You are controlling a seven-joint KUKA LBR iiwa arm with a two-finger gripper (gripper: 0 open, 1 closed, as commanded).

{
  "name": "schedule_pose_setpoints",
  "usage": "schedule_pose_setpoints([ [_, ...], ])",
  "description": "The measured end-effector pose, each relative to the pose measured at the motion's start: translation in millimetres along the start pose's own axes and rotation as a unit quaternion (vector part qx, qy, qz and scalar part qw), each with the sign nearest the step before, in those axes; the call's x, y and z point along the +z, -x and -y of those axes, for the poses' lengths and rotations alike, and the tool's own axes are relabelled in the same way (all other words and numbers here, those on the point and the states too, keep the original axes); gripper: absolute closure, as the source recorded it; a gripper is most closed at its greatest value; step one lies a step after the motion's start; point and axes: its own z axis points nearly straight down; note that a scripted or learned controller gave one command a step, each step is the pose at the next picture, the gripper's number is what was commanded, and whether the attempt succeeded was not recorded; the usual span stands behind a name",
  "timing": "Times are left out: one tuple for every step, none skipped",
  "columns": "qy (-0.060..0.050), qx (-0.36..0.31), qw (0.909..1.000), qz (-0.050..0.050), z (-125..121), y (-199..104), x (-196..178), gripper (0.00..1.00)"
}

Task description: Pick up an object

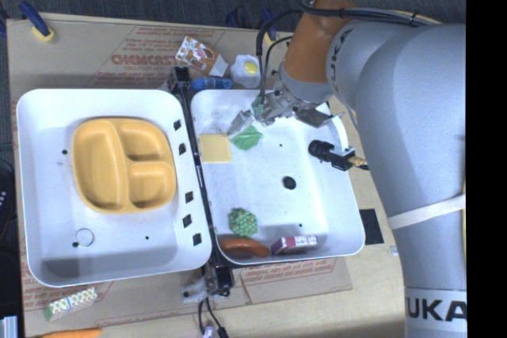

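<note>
**Gripper low over the right bin's far end**

We see the gripper down in the right bin, just beside a green leafy piece and a pale yellow square; we cannot tell what its grasp is doing. Nearer us lie a green bumpy ball, a sausage and a small box. The left bin carries a yellow divided tray.

Yellow tray lies in left bin.
</note>
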Motion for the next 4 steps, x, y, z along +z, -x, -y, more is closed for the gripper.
schedule_pose_setpoints([
  [0.001,-0.187,0.9824,0.0,2,-18,11,0.0],
  [0.0,-0.078,0.9969,0.0,7,-31,11,0.0],
  [0.0,-0.08,0.9968,0.0,7,-30,1,1.0],
  [0.0,0.103,0.9947,-0.001,49,-43,-47,1.0],
])
